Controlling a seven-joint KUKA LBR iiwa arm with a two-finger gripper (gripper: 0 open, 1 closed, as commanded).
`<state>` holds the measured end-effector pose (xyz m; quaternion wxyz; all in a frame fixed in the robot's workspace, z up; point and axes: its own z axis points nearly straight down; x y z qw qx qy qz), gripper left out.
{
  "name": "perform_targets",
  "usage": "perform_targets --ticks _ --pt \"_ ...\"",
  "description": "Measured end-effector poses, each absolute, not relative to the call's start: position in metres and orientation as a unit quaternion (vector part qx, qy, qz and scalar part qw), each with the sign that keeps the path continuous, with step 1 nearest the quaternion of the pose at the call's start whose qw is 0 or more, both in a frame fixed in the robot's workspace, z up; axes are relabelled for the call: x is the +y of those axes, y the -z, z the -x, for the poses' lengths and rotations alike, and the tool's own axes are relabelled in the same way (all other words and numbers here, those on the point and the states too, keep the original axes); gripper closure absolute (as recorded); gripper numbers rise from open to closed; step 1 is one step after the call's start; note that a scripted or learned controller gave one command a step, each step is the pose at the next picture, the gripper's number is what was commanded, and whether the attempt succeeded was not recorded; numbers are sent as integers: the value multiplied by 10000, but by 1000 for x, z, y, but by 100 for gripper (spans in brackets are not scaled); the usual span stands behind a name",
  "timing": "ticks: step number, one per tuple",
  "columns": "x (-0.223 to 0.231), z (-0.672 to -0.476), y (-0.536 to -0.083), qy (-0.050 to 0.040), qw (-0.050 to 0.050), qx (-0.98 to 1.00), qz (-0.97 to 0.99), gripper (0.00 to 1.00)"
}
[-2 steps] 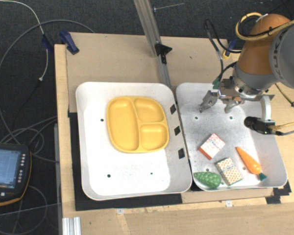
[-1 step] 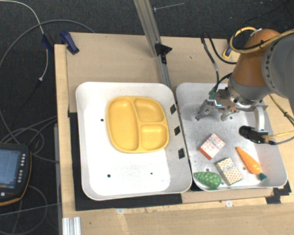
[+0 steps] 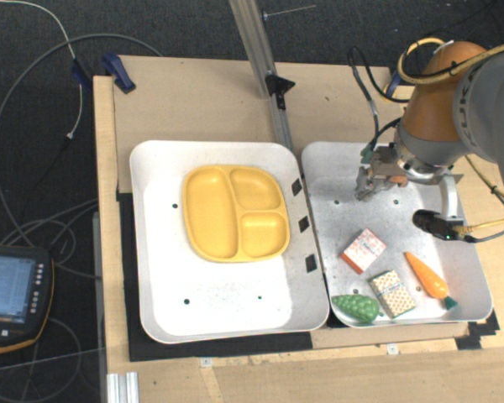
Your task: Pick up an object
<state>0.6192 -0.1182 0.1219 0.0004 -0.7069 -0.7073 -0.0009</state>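
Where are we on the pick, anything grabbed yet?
Done: the arm has reached into the right bin. In hand: nothing visible; the hand hovers over bare floor at the bin's upper part. Left: all four objects lie ungrasped lower down: small box, patterned box, carrot, green item. Yellow tray sits in the left bin.

Dark carpet floor (image 3: pixel 34 99) (cables trailing across it) surrounds a plywood bench (image 3: pixel 193 99).

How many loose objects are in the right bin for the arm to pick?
4: a red-and-white box mid-bin, a patterned box below it, a toy carrot to its right, a green item at the front edge.
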Motion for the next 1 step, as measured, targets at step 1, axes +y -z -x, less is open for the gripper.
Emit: perform_targets --ticks 1 --pt "-123 -630 -179 22 -33 -7075 7067 100"
